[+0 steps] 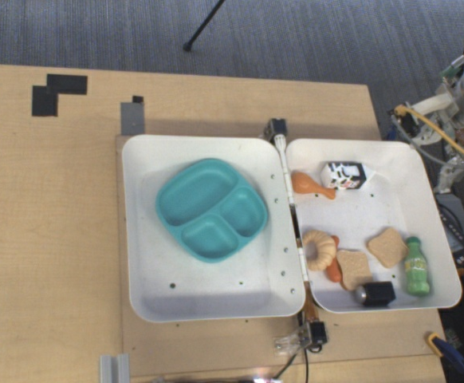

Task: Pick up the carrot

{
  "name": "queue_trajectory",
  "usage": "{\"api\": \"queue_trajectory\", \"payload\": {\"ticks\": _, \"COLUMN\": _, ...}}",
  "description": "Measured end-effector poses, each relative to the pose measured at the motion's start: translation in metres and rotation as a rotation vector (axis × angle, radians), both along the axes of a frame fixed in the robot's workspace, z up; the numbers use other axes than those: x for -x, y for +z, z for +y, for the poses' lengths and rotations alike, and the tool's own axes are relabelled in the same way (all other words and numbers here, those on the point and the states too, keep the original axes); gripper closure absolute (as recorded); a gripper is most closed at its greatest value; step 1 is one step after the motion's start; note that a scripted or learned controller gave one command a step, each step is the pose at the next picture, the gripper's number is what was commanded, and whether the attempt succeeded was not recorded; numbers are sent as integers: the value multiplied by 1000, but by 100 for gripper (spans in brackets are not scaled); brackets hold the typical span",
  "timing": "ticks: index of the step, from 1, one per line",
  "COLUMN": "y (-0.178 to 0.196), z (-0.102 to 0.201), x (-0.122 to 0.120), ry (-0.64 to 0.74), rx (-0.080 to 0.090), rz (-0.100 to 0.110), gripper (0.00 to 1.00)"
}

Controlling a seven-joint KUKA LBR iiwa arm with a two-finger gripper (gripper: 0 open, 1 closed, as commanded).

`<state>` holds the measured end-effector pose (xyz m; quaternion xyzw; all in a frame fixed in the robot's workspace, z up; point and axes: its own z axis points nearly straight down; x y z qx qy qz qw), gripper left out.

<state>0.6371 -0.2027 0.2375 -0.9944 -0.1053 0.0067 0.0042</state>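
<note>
Where the right bin [423, 214] nears its front-left corner, the carrot [333, 272] is seen lying, partly covered by a donut [320, 250] and touching a bread slice [353, 266]. A second bread slice [387, 246], a green bottle [415, 267] and a dark can [375, 294] are placed nearby. A teal plate [210, 209] is held by the left bin [140, 238]. The hand [461, 112] is parked beyond the bin's far-right corner; open or closed cannot be told.
</note>
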Motion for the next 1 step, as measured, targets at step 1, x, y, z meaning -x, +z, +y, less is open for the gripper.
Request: {"api": "queue_trajectory", "payload": {"ticks": 1, "y": 20, "z": 1, "x": -5, "ry": 9, "rx": 2, "rz": -17, "gripper": 100}}
